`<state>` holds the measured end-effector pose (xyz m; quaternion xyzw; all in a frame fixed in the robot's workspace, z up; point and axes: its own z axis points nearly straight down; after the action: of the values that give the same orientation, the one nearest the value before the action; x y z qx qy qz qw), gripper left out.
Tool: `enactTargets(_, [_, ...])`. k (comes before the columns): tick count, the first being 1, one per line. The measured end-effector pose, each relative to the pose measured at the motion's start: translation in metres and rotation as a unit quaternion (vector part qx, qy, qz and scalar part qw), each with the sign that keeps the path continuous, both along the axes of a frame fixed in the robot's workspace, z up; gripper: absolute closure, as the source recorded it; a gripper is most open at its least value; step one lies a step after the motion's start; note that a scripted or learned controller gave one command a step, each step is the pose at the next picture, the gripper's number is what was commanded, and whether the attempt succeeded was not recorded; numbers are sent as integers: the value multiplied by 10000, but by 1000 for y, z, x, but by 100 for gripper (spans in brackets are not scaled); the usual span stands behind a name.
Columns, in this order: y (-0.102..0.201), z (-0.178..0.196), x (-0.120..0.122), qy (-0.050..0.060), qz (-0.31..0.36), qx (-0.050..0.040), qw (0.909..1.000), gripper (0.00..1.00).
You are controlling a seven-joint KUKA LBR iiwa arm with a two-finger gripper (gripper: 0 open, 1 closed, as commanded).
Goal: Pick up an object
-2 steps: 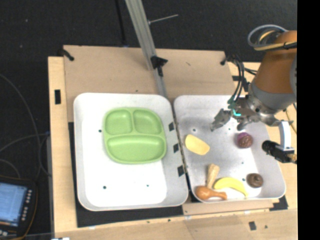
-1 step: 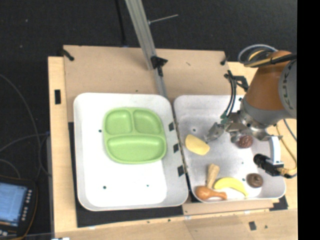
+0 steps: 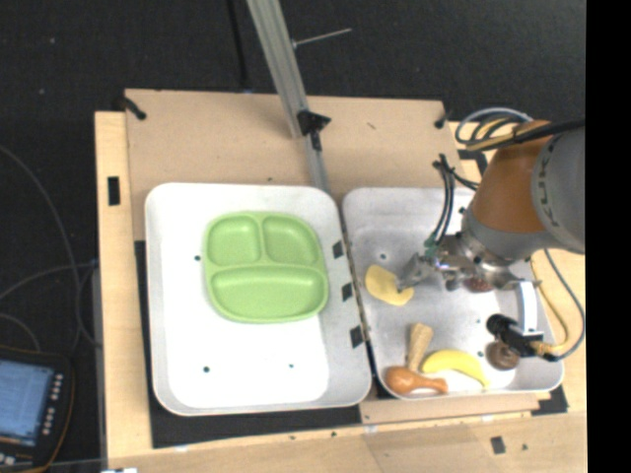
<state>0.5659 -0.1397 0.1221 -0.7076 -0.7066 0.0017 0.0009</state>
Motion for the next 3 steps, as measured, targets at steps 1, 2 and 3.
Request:
enactTargets(1, [-1, -22, 0, -17, -8, -2, 10000, 0])
enactTargets(2, [-2, -9, 1, -40, -38, -2, 10000, 100])
enactTargets(3, [-3, 56, 3, -60, 17, -6, 10000, 100])
